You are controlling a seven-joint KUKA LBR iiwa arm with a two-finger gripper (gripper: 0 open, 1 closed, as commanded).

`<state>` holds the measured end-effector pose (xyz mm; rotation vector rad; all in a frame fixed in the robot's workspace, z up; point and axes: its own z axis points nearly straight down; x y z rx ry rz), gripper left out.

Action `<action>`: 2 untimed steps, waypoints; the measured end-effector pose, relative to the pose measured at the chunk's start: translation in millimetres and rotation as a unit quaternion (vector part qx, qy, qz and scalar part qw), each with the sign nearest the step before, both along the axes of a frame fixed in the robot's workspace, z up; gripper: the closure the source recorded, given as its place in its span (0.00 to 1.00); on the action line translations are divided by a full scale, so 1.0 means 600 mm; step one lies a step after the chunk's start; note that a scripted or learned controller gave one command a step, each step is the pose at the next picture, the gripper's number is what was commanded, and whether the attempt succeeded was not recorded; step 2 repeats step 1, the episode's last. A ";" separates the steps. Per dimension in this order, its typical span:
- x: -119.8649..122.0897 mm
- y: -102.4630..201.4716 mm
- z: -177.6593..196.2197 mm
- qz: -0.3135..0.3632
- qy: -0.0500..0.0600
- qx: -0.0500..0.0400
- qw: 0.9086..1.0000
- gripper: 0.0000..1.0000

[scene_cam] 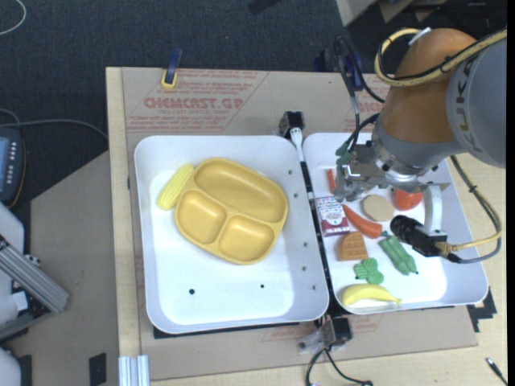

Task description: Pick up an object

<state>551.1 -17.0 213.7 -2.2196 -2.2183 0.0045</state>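
Overhead, the gripper (348, 185) hangs low in the right bin (463, 284), whether its claw is apart or together I cannot tell, beside a red packet (330, 214), carrot (364, 222), waffle (352, 247), broccoli (369, 270) and banana (368, 296).

Arm (451, 87): grey casing, fat orange band above wrist, yellow and black cables looped around it, metal gripper (352, 179) hardware underneath.
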 end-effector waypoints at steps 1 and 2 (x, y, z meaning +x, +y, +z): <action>0.009 0.007 0.034 0.001 -0.004 0.000 1.000 1.00; 0.009 0.007 0.034 0.001 -0.004 0.000 1.000 1.00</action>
